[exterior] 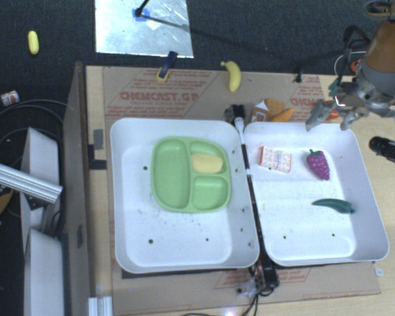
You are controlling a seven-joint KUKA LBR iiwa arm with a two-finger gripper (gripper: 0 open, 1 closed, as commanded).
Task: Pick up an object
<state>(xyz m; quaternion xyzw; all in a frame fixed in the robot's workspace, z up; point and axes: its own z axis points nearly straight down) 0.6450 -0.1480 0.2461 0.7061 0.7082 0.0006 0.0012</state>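
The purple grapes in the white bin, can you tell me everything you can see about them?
The purple grapes are a small bunch that looks like a plastic toy, bumpy, with a short dark stem on top. They lie flat on the floor of the right bin, near its far right corner. Nothing touches them: the red and white packet lies apart to their left, the green pepper below, and the gripper hangs above the bin's far edge.

Left white bin (135, 242) holds a green divided plate (189, 174); a yellow block (207, 163) sits in its upper right compartment. Behind the bins, on the brown cardboard sheet (184, 94), a yellow banana (232, 75) and a yellow-blue clamp (166, 66). Orange item (276, 110) lies just beyond the right bin's far rim. Silvery foil sheet (143, 18) on the dark floor, small yellow object (33, 42) far left. Black cables (13, 120) coil at left beside a metal bar (23, 182).
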